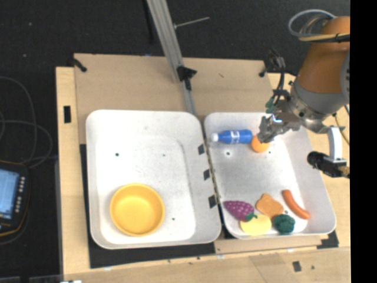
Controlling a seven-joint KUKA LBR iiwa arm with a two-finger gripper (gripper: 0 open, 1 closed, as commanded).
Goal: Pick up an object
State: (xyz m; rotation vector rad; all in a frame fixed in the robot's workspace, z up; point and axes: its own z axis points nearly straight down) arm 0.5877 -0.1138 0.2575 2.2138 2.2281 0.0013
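Above, gripper (266, 131), round orange ball (259, 144)

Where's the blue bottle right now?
The blue bottle lies on its side at the far end of the right bin, near the divider between the bins, with a small orange ball just to its right beneath the gripper.

Orange ball (259, 145) partly under gripper (268, 130)

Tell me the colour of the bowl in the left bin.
Yellow: the bowl shows plainly in the camera view.
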